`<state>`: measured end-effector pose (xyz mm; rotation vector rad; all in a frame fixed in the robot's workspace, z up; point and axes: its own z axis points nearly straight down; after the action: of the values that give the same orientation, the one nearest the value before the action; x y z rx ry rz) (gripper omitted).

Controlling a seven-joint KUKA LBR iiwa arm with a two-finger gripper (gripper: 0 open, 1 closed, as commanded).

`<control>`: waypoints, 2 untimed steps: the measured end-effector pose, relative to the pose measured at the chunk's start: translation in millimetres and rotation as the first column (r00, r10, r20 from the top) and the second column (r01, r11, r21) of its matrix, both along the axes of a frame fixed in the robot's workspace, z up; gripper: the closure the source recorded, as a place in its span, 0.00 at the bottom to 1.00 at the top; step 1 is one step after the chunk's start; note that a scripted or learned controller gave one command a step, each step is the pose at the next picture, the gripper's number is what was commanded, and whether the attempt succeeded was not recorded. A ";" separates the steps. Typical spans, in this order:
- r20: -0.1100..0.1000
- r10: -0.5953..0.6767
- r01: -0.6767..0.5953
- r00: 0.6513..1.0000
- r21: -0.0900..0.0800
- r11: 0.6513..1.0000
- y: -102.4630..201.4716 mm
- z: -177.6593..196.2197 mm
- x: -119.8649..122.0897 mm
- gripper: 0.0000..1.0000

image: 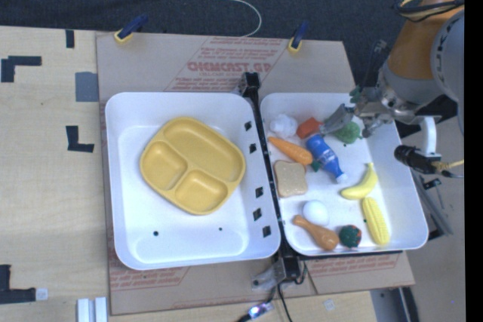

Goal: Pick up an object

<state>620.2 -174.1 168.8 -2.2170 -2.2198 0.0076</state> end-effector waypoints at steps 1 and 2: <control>-0.001 0.000 0.000 1.000 -0.001 1.000 -0.4 -63.9 3.2 0.00; 0.004 0.001 -0.001 1.000 -0.003 1.000 0.1 -85.6 2.9 0.00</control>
<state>623.1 -173.9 83.2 -2.2188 -2.2244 0.0059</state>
